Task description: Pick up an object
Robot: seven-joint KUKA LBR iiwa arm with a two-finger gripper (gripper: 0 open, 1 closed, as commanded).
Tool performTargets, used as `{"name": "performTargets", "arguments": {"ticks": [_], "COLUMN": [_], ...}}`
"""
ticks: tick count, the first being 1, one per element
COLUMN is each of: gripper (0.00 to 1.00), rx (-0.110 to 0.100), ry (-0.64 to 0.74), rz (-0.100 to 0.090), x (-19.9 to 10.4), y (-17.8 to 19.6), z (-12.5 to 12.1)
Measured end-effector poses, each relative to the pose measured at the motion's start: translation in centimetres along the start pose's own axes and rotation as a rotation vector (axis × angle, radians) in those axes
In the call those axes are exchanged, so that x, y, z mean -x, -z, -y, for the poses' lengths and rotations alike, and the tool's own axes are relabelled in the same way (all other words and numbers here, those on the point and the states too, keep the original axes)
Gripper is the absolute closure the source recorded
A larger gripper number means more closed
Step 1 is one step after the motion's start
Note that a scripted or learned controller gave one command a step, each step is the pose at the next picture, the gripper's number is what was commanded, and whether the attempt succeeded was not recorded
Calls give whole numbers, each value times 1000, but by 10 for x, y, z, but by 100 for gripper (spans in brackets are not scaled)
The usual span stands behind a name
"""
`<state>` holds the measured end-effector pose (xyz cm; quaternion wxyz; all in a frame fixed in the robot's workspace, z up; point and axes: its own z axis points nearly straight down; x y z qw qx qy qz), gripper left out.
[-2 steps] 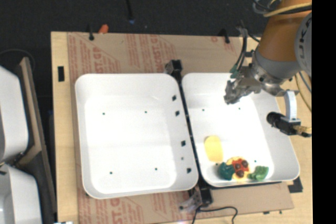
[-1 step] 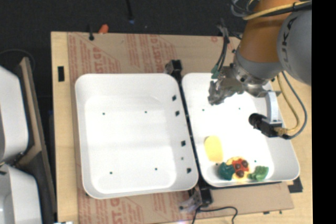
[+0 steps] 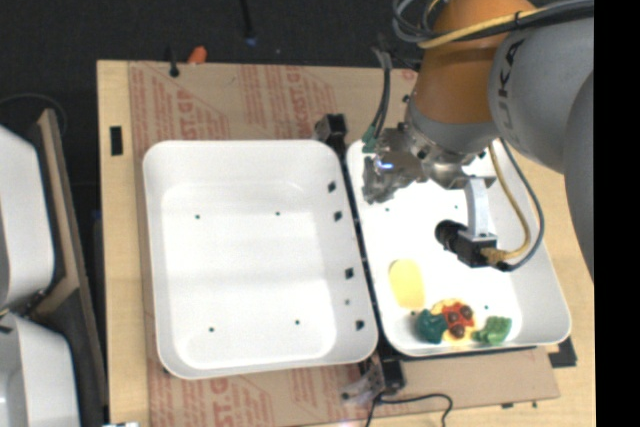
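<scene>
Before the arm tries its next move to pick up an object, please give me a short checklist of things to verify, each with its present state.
1. Objects lie in the right bin: ok, a yellow piece and a small colourful cluster.
2. Yellow piece lies apart from the cluster: ok.
3. Gripper above a target: not ok, it is near the bin's far left corner.
4. Object held: cannot tell.
5. Cluster away from the wall: not ok, it lies by the near rim.

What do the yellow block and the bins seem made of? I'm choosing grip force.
Yellow block: matte, rounded edges, no glare; possibly foam or soft plastic, uncertain. Right bin and left bin: smooth white molded plastic by the look, with rounded corners and a soft sheen.
</scene>
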<state>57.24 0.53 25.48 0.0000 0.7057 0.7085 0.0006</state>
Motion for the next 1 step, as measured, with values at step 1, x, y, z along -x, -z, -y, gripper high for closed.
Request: {"name": "performTargets", "arguments": {"ticks": [1], "gripper": [100], "rx": [-1], "ry": [0], "rz": [0], "x": [-61], "y": [-6], "z": [-7]}}
